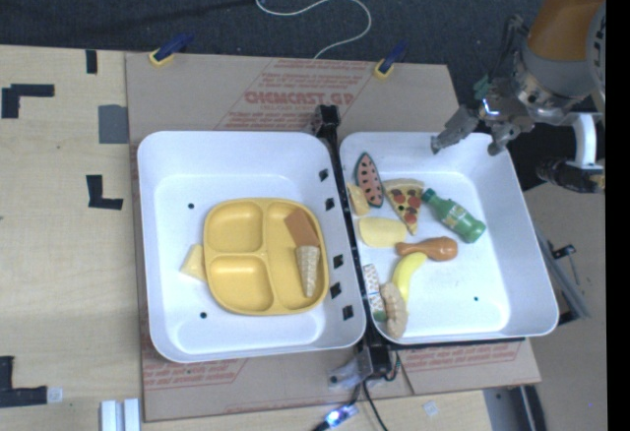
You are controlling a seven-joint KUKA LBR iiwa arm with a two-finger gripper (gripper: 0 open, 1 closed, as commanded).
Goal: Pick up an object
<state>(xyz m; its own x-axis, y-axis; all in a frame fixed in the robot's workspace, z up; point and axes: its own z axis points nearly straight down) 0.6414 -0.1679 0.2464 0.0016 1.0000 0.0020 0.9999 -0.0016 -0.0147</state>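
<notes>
above the far right corner of the right bin (512, 252) the pincer (471, 136) is seen, carried on the grey arm (566, 21) with its orange band, reaching in from the right. its two fingers are spread apart, one pointing down-left over the bin's far rim and the other nearer the right wall, and nothing is held between them. it hangs well apart from the toys below.

the candidates for picking lie clustered in the left half of the right bin: a watermelon slice (368, 179) against the dividing wall, a pizza slice (406, 198) just beside it, a green bottle (456, 215) tilted toward the bin's middle, a pale yellow piece (379, 231), a chicken drumstick (429, 248), a banana (407, 272) and what looks like a wrapped bar near the front corner, too small to name surely. in the left bin (162, 222) a yellow divided plate (221, 222) is set, with an ice cream cone (308, 264) lying across its right compartments.

the step in hand is judged to be the approach: no object has been reached yet. the green bottle is the nearest and stands most apart from its neighbours, so it would be the easiest target. the next move calls for the pincer to be carried down and left over a chosen toy, the fingers kept wide and turned across its narrow side, then lowered close to the bin floor before being closed.
</notes>
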